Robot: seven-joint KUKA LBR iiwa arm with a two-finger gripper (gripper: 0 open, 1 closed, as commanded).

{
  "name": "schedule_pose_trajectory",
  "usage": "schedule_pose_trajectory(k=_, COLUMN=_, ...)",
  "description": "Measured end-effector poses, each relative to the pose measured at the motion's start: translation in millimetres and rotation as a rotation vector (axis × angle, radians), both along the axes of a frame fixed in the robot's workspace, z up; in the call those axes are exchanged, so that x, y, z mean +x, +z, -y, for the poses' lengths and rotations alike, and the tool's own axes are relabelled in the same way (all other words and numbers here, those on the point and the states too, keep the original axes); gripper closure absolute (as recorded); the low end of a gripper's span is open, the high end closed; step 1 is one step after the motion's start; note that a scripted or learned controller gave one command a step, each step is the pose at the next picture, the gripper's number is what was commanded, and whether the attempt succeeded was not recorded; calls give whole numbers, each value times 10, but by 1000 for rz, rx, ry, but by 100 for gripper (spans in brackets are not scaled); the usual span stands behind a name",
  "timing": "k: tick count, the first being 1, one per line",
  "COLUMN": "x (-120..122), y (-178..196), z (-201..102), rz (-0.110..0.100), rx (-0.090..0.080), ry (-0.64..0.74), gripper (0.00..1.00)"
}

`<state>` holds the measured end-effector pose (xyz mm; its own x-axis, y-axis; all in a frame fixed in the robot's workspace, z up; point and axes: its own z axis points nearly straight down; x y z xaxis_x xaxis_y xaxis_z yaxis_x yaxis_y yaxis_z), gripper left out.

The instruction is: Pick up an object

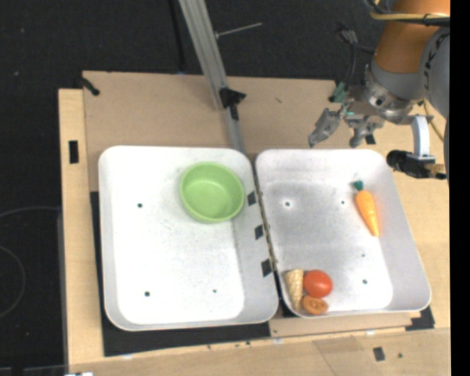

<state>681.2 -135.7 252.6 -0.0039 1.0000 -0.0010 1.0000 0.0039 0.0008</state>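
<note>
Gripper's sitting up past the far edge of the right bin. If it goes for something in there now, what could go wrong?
The tomato, the pale piece and the small orange piece are bunched in the near corner of the right bin, so a grasp may catch two or hit the wall. The carrot lies near the right wall, which leaves the gripper little room on that side.

Carrot [366, 212] lies apart, open on all sides.
</note>
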Motion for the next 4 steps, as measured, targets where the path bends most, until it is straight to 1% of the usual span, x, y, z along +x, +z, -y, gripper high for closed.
schedule_pose_trajectory(k=1, x=-1, y=1, z=7, rz=0, rx=-2, ry=0, gripper=0)
schedule_pose_trajectory(k=2, x=72, y=-588, z=36, rz=-5, rx=-2, ry=1, gripper=0)
schedule_pose_trajectory(k=3, x=55, y=-1224, z=54, rz=-6, rx=-2, ry=-2, gripper=0)
schedule_pose_trajectory(k=4, x=57, y=-1508, z=71, rz=-1, rx=-3, ry=-2, gripper=0)
